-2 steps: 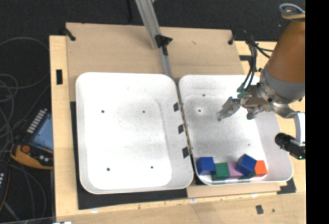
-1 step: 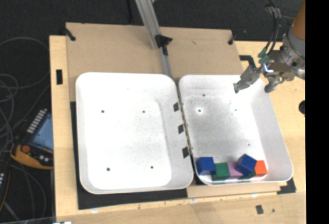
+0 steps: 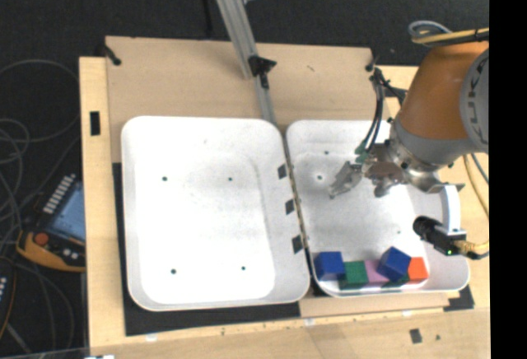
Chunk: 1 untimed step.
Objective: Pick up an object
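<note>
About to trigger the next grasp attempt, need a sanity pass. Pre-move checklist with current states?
1. Gripper empty: ok, nothing between its fingers.
2. Fingers open for a grasp: ok, they look spread apart.
3. Targets present: ok, blue cube, green cube, pink block, second blue cube and orange block sit along the near edge of the right bin.
4. Gripper above a target: not ok, it hovers mid-bin, away from the blocks.
5. Room around targets: not ok, the blocks are crowded together against the bin wall.
6. Height above the bin floor: cannot tell from this slant.
</note>
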Tool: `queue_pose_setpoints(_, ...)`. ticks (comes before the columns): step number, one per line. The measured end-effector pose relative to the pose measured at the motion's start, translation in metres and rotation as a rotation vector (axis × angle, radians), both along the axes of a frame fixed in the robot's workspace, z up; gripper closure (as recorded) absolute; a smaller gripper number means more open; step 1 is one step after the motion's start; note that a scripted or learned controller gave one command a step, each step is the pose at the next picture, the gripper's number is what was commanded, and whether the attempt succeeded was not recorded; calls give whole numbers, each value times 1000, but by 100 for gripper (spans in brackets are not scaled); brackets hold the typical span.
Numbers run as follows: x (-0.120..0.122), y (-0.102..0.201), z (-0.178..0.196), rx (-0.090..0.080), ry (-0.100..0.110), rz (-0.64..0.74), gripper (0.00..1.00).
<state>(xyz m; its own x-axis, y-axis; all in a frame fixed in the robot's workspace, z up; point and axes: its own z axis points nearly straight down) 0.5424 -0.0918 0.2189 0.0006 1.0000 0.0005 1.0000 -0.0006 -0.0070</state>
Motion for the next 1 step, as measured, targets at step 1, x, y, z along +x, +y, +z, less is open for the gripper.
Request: queue_pose_setpoints(1, -14, -9, -1, -2, -7, -2, 0)
